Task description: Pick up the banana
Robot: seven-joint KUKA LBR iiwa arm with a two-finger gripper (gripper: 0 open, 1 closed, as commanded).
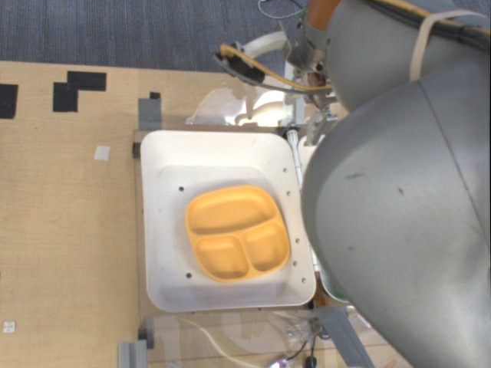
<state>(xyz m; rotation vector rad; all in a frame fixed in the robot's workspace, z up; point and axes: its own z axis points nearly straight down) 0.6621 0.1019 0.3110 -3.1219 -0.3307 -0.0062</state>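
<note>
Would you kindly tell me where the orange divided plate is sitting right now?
The orange divided plate lies flat in the left white bin, slightly right of its centre, beside the grey arm covering the view's right.

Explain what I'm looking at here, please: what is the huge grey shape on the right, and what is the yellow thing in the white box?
The grey shape is the robot arm, seen close because the one camera looks down on the bench from above and the arm reaches in from the right. The orange band near the top marks its wrist end, with cables around it. The arm's bulk covers that side of the bench, so its pincer and the banana it is meant to pick up cannot be made out. The white box is a shallow bin on the wooden bench. In it lies a yellow plate with three compartments.
</note>
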